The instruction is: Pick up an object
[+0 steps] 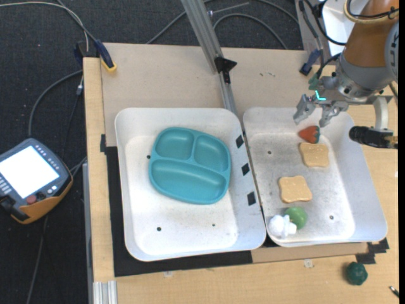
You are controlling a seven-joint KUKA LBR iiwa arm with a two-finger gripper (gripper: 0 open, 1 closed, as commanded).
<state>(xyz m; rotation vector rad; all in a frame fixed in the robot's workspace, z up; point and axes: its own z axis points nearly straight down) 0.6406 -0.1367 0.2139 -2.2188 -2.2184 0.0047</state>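
My gripper [315, 115] hangs over the back of the right bin [354, 233], its fingers spread open and nothing between them. A small red and green toy, like a strawberry [309, 133], lies just below the fingertips. Two tan toast-like pieces lie in the same bin: one [314, 155] near the strawberry and another [295, 189] toward the middle. A green and white toy [288, 221] rests at the bin's front.
A teal divided plate [189, 165] sits in the left bin [136, 233]. A metal pole [202, 27] slants over the bench at the back. A dark green ball [356, 272] lies on the bench outside the right bin's front corner.
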